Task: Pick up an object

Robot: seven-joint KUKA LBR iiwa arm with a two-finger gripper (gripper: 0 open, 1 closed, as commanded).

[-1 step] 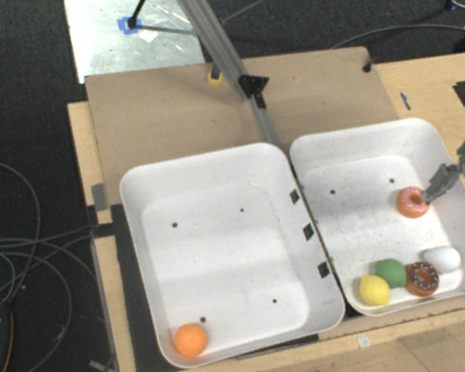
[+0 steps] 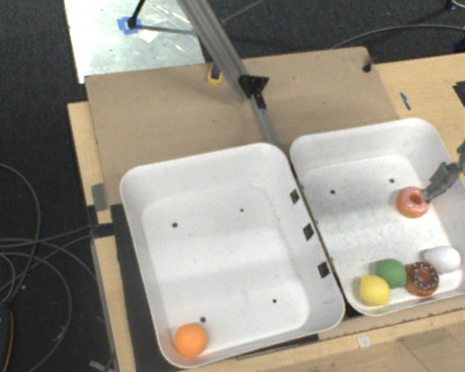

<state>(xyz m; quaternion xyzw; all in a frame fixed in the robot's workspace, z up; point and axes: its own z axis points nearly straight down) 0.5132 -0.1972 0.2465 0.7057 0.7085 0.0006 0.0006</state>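
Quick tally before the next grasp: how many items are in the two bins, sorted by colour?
Orange: 1, a ball in the left bin
Pink: 1, a doughnut in the right bin
Green: 1
Yellow: 1
Brown: 1, a sprinkled doughnut
White: 1
Total: 6

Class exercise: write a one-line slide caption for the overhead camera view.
Gripper reaches from the right to a pink doughnut in the right bin; an orange ball sits in the left bin.
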